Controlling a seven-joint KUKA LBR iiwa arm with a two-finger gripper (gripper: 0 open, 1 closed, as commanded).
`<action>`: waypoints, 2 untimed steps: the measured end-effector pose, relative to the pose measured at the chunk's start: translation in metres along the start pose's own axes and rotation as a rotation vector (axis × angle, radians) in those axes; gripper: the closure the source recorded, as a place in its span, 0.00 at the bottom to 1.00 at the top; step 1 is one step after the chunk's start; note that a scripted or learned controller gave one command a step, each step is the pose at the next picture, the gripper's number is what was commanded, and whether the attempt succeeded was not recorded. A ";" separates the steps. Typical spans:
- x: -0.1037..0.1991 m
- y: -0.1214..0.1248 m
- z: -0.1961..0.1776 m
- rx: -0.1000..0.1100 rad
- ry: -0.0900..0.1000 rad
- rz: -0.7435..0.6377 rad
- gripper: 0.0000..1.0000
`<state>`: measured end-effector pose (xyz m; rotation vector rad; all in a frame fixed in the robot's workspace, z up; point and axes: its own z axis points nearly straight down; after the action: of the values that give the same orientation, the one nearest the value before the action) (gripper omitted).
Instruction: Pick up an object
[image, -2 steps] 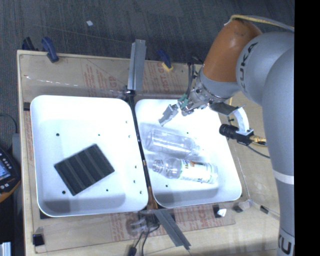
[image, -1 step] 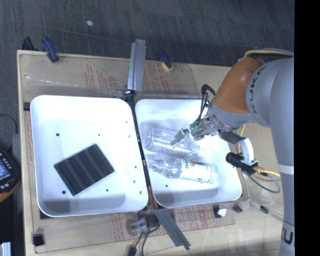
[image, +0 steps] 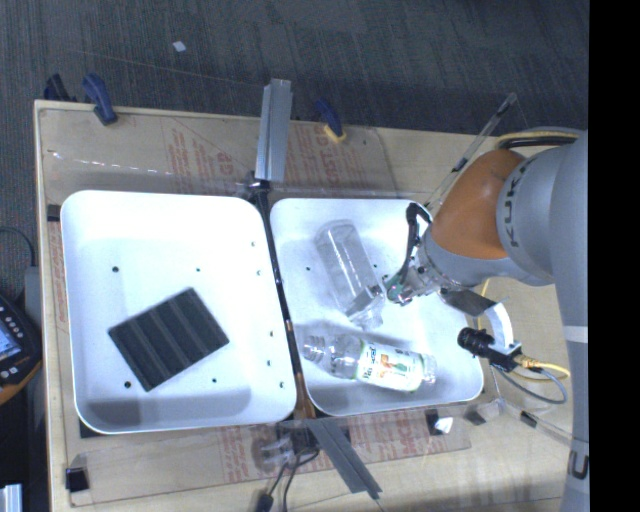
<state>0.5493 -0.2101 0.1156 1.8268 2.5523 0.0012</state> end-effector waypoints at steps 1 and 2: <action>0.036 0.004 0.006 0.004 0.005 -0.118 0.00; 0.017 0.049 0.019 0.030 0.014 -0.002 0.00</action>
<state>0.5902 -0.1780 0.0966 1.8408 2.5776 -0.0252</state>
